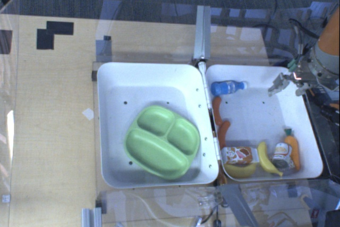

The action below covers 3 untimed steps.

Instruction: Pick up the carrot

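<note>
**Pincer high at the right bin's far edge, carrot down in the near corner**

The carrot (pixel 291 150) lies in the near right corner of the right bin (pixel 249 114), orange with a green top pointing away, close against the bin's right wall. Touching its left side is a small can (pixel 281 156), and left of that a banana (pixel 268 159) curves toward the near wall. Further left a second yellow banana (pixel 240 170) sits under a small printed packet (pixel 239 155). Along the left wall of this bin two reddish sausages (pixel 220 119) lie roughly end to end, and a blue plastic bottle (pixel 227 86) rests on its side near the far left corner.

The arm comes in from the right, its pincer (pixel 288 84) over the far right part of the right bin, well apart from the carrot. Its two fingers stand spread apart with nothing between them (the finger tips point left and toward the bin floor).

The left bin (pixel 114 114) holds a green divided plate (pixel 162 141), turned at a slant, in its near half. Both bins sit side by side on the pale wooden bench (pixel 48 130)
</note>
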### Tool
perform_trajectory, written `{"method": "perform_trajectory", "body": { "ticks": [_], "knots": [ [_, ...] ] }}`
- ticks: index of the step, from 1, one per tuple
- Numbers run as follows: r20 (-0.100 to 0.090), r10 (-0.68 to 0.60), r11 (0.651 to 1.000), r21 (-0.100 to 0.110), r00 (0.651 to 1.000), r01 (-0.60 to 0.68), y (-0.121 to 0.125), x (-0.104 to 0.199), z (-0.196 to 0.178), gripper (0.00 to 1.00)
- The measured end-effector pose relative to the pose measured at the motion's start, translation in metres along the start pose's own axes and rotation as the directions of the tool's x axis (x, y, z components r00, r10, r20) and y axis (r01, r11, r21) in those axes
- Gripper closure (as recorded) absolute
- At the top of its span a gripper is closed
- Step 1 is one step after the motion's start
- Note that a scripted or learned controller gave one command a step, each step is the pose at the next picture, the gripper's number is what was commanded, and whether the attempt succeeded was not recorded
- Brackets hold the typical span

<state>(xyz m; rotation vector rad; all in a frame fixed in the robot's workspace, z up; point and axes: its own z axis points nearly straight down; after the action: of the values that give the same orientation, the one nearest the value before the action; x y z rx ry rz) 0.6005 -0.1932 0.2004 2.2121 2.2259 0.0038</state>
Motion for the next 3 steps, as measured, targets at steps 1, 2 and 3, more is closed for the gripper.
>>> {"method": "perform_trajectory", "body": {
  "ticks": [1, 2, 3],
  "knots": [
    [0.0, -0.062, 0.998, 0.0, 0.998, 0.062, -0.053, -0.012, 0.057, 0.0],
    [0.001, -0.23, 0.973, -0.001, 0.973, 0.23, -0.086, -0.012, 0.066, 0.0],
    [0.005, -0.454, 0.891, -0.01, 0.891, 0.454, -0.08, -0.01, 0.11, 0.0]
  ]
}}
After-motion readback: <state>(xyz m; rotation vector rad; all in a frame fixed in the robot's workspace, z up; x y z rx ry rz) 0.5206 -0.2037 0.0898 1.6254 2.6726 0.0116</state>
